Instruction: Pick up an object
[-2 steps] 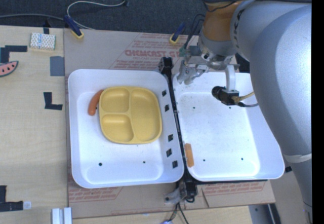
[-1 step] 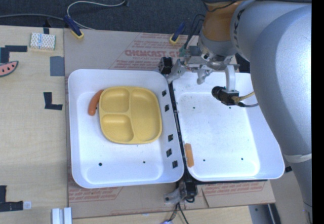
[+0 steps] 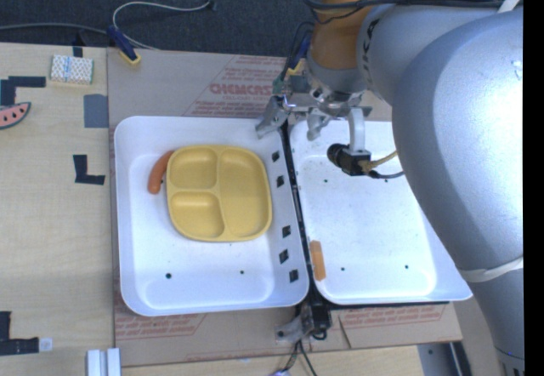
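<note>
**Inspector:** Status of the gripper (image 3: pixel 293 123)?

**Operator:** It hangs beyond the far right corner of the yellow plate (image 3: pixel 219 193), over the line where the two bin rims meet. The fingers (image 3: pixel 270 121) look spread wide, with nothing between them.

**Inspector:** What is there to pick?

**Operator:** There are three candidates. The plate itself lies flat in the left bin (image 3: pixel 127 196). An orange stick (image 3: pixel 156 173) lies touching the plate's left edge. A short orange stub (image 3: pixel 317 260) lies to the plate's lower right, in the right bin (image 3: pixel 374 230), tight against the near wall.

**Inspector:** Risks noted?

**Operator:** First, if the gripper goes straight down from where it hangs, I judge that it meets the paired rims, not an object. One finger could land in each bin and close on plastic.

Second, the plate is broad, shallow and flat. The fingers would have to catch its raised edge, and a slightly misplaced close would likely slide off or tip the plate.

Third, the stick is pressed against the plate, so a finger has little room on that side and may ride up onto the plate's edge.

Fourth, the stub hugs the wall. A finger coming down on the wall side would probably strike the rim and nudge the stub away.

**Inspector:** The most likely failure?

**Operator:** In my judgement, the fingers close on nothing at the rims.
</note>
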{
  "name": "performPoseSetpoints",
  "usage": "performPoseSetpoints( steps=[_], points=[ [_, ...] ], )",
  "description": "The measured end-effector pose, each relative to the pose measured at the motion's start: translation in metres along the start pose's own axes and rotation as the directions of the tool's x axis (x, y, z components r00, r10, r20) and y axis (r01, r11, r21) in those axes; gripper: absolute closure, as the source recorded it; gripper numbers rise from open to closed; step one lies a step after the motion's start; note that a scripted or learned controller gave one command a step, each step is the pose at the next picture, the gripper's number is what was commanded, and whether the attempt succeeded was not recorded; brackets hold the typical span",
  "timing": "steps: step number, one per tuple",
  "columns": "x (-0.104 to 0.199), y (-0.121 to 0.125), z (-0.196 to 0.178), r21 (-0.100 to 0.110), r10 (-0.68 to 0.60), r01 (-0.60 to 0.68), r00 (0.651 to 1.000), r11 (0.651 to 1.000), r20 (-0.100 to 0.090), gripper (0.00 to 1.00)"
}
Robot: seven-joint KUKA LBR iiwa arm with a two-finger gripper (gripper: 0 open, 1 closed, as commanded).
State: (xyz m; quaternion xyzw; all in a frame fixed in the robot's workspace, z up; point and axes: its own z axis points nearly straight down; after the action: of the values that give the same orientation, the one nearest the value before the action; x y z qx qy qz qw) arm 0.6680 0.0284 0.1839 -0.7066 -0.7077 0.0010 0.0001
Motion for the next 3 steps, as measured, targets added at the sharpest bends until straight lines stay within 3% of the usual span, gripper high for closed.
performPoseSetpoints(
  steps=[1,2,3],
  points=[
    [-0.0007,0.0001,-0.0098,0.0,0.0,0.0,1.0,1.0,0.003,1.0],
    [-0.0008,0.0001,-0.0097,0.0,0.0,0.0,1.0,1.0,0.004,0.0],
    [-0.0007,0.0001,-0.0193,0.001,-0.001,0.001,1.0,1.0,0.005,1.0]
  ],
)
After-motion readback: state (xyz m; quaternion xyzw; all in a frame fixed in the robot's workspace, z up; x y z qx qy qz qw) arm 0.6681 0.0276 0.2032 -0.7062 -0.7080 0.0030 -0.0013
